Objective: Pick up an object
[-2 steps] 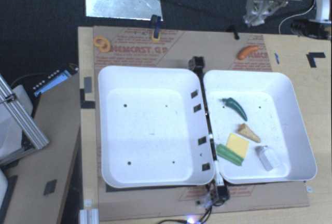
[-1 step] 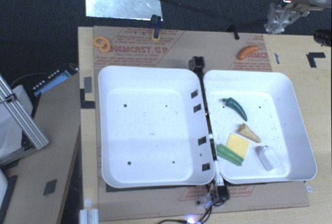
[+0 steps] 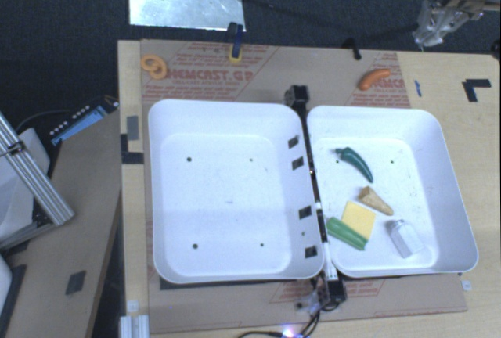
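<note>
At upper left of the bench, an orange ring (image 3: 154,66) lies on the cardboard. Centre-left sits the left bin (image 3: 168,125). The right bin (image 3: 438,141) holds a dark green pepper (image 3: 355,162), a tan wedge (image 3: 376,201), a yellow block (image 3: 358,218) touching a green cylinder (image 3: 345,234), and a pale bottle (image 3: 401,238). An orange sausage (image 3: 374,79) rests above this bin. At upper right, the gripper (image 3: 438,19) hangs beyond the bench; its finger state cannot be determined.

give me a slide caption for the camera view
Claw raised past the bench's far right corner; right bin holds green pepper, wedge, yellow block, white bottle.
</note>
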